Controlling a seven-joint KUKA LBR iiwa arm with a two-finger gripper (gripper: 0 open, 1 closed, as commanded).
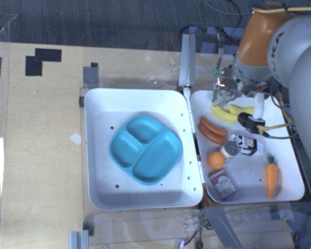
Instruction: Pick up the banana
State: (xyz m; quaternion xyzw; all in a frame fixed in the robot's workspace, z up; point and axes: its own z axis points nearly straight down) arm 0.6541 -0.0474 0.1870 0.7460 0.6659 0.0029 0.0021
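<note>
Two shallow white bins sit side by side as we look down from the fixed camera, and our gripper [227, 91] hangs over the far part of the right bin [295, 191], reached in by the grey arm with its orange band [259, 30]. We cannot tell how the gripper is set, because the wrist hides its tip. Directly beneath it, poking out toward the near side, lies the banana [229, 113], yellow and curved, resting on the bin floor and not lifted. Just nearer than the gripper and a little to its left sit two sausages [212, 130]; farther toward us are an orange [216, 160], a small packet [222, 184], and a carrot [271, 178] well off to the right. Far to the gripper's left, the left bin [98, 191] holds a blue divided plate [146, 149]. To grasp well, we judge the gripper should descend straight, centred across the banana's narrow width, staying clear of the sausages, and close fully before any lift.
</note>
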